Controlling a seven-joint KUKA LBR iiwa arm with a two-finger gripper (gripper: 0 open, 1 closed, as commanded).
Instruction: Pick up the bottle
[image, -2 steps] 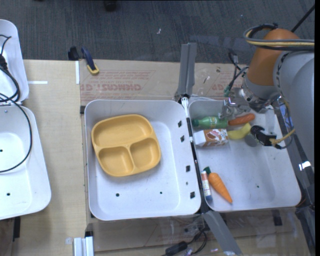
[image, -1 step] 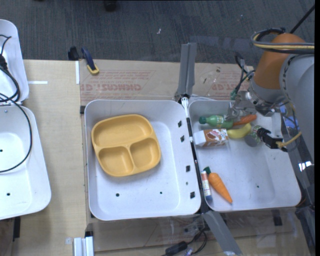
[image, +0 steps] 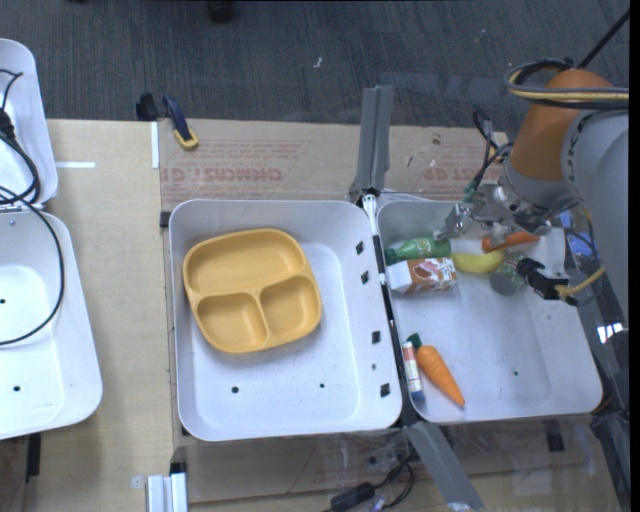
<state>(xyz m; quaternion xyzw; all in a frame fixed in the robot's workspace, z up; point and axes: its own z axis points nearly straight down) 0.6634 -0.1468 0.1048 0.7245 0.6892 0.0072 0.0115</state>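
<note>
A: Where's the bottle (image: 418, 247)?

B: Right bin (image: 520, 385), far-left part, close to the divider. Green, lying flat. A small carton (image: 424, 275) touches its near side and a banana (image: 478, 262) sits just off its right end.

A: Axis?

B: Long axis runs roughly left-right, right end tipped a bit toward the far wall. Looks like the neck points right, toward the banana, but it's small and I can't confirm a cap.

A: Gripper (image: 480, 215)?

B: Over the bin's far-right part, above the banana, just right of the bottle. The fingers are lost in wrist clutter, so whether the claw is open or closed I can't tell. Nothing visibly between them.

A: How will it handle?

B: My guess: light plastic, smooth and round, so it may roll or squirt out of a pinch. Walls likely give a little. Not fragile.

A: Where to grab?

B: Across the mid-body, fingers on the far and near sides, square to the axis. Carton crowds the near side, so a finger could snag it.

A: Anything else?

B: Carrot (image: 440, 374) and marker (image: 410, 366) sit near-left, well apart from the bottle. Yellow tray (image: 252, 288) is in the left bin.
</note>
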